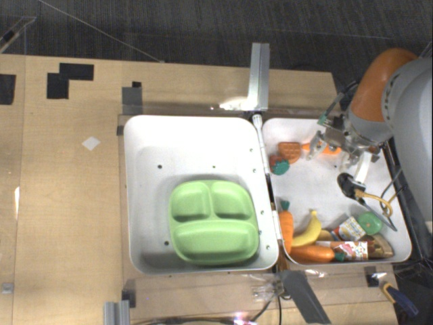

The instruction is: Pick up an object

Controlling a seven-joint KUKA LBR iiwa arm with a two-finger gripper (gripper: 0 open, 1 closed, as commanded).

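Camera view: the gripper [336, 143] is seen low over the far part of the right bin [399, 246]. How far it is parted cannot be told at this slant, and nothing can be made out in its grasp. An orange piece [327, 147] is seen just at the tool, partly hidden by it, so contact cannot be judged. An orange-and-teal toy [285, 156] lies near, away from the arm. The banana [308, 230], the carrot [286, 227] and a packet [352, 228] are crowded well short of the tool, at the bin's near wall. A miss is judged likely: the small orange piece may be nudged rather than enclosed, and the far wall is close. The green tray [213, 220] in the left bin [145, 141] is well apart.
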